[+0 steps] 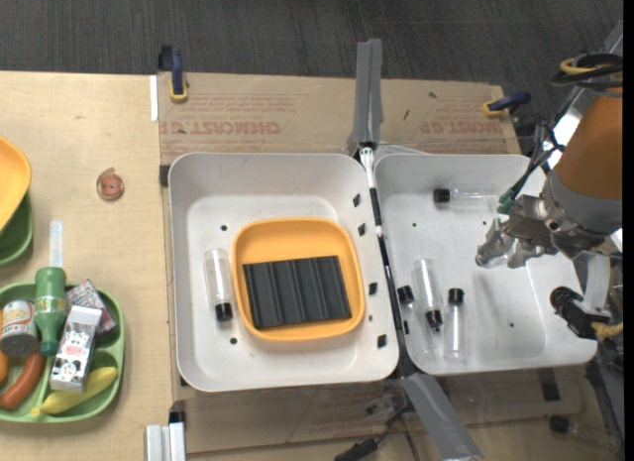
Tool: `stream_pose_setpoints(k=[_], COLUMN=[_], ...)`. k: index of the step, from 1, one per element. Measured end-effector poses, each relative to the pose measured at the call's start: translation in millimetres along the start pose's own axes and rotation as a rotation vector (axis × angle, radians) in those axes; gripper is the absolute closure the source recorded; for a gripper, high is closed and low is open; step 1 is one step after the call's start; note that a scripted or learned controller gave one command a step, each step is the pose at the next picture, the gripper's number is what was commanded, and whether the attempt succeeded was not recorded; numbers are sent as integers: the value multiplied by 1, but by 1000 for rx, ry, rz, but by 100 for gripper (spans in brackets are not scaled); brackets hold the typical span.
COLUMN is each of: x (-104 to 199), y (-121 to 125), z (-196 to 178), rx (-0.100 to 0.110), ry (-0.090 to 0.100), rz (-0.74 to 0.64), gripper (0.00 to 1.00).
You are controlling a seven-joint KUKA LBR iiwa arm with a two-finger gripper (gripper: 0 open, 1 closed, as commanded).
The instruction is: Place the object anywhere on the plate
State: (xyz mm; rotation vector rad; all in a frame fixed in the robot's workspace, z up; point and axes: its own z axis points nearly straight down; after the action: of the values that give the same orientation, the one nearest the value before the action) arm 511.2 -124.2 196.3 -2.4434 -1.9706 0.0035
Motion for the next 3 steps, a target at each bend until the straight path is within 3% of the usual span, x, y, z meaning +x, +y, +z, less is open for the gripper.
stream_pose_setpoints(k=[1, 2, 3], x=[26, 41, 37], y=[27, 71, 110], z=[-7, -10, 7], rx=[-1, -1, -3], ry=[-2, -3, -3], rz=[-136, -274, -491], gripper=[100, 100, 100])
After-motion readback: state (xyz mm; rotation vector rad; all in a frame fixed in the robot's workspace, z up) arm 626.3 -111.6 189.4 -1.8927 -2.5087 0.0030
